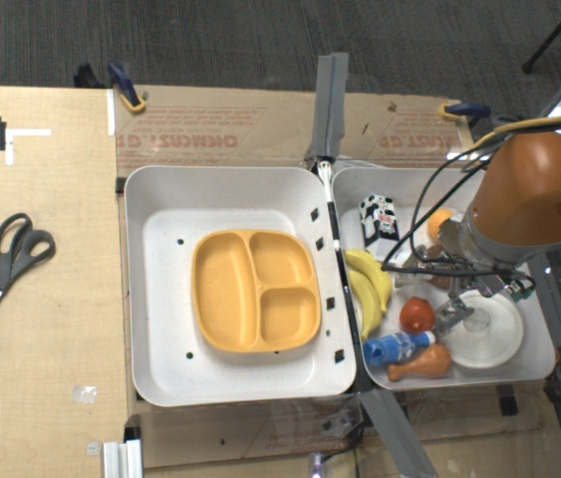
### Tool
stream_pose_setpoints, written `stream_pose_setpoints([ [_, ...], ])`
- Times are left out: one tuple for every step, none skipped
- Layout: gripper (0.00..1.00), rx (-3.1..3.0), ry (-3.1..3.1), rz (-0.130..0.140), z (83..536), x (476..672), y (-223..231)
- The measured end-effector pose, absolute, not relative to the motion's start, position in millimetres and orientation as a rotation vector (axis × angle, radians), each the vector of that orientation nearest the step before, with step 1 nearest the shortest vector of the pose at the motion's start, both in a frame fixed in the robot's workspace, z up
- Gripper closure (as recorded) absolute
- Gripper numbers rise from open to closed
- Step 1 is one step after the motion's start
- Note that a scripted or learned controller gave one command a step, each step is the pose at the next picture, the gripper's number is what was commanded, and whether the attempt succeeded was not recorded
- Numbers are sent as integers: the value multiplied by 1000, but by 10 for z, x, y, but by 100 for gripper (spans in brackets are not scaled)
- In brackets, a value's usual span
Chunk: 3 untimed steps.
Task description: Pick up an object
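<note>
Plywood bench and brown cardboard lay under two shallow white bins. Over the right bin (529, 361), the gripper (459, 312) pointed down from the orange-banded arm (529, 192); whether it was clenched or released could not be told. At its nine o'clock sat a glossy red tomato (417, 314), with curved yellow bananas (370, 287) beyond. At seven o'clock lay a blue bottle (395, 348). A round white plate (489, 337) rested at three o'clock. The left bin (160, 297) held a smooth, three-part yellow tray (256, 290).

the arm (529, 192) reaches in over the right bin (534, 366), its orange band uppermost, wrist pointing down, the gripper (469, 302) hanging low inside that bin, cables looping beside it.
</note>
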<state>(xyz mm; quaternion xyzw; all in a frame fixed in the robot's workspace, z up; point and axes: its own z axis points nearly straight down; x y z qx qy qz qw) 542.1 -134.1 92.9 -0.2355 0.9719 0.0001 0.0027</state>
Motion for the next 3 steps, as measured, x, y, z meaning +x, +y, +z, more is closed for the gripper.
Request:
stream_pose_setpoints([
  [0, -712, 3056, 0, 924, 4863, -1209],
  [0, -747, 3047, -1, 1290, 5013, -1812],
  [0, -545, 3086, -1, 952, 5668, -1627],
])
